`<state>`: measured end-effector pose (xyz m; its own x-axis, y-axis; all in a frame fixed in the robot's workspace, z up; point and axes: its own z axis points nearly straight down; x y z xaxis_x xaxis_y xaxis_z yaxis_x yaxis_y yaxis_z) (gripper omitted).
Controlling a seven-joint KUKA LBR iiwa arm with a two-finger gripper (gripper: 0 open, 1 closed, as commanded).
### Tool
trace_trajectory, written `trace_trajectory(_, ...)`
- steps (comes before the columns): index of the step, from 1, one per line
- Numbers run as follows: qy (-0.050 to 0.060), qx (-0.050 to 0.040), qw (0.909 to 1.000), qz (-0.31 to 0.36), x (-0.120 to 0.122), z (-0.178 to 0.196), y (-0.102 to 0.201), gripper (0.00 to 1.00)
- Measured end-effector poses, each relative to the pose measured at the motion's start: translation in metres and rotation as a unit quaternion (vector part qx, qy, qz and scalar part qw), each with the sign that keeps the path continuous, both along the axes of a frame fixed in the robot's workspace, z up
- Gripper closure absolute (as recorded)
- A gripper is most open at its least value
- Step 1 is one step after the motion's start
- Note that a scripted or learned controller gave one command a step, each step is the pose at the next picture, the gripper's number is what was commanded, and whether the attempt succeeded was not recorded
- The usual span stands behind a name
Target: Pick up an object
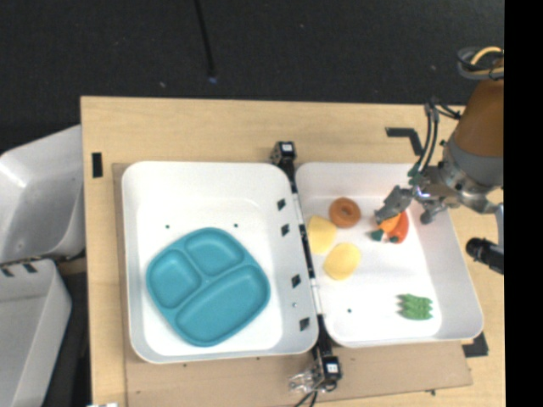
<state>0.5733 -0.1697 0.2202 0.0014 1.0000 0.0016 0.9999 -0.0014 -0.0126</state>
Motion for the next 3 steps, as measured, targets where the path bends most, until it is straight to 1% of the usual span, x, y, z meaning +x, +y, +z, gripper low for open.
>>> trace_trajectory(1, -0.007, -0.0012, 1.0000, 0.002, 0.003, 0.008, 0.000, 0.00)
trace_trajectory(2, -0.005, -0.0015, 1.0000, 0.001, -0.003, -0.039, -0.008, 0.00)
trace_trajectory(3, -0.004, -0.0011, 1.0000, 0.000, -0.006, -0.102, -0.007, 0.00)
